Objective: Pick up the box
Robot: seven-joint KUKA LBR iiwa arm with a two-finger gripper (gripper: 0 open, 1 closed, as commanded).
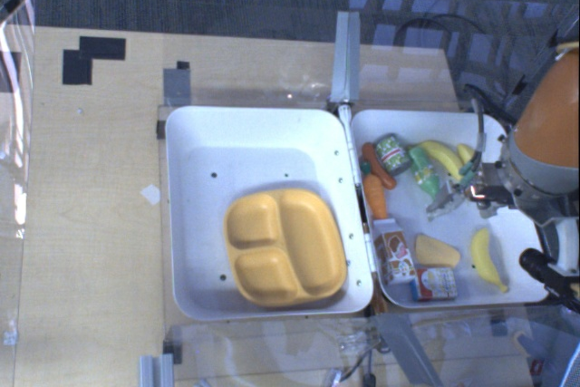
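Box (392, 256) lies at front-left of right bin (521, 295), beside cheese wedge (437, 251) and small carton (437, 284); pincer (450, 198) hangs above and apart, grip state unreadable; crowding risks a snagged neighbour or glancing miss.

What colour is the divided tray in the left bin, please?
Yellow; the divided tray shows clearly in the camera view.
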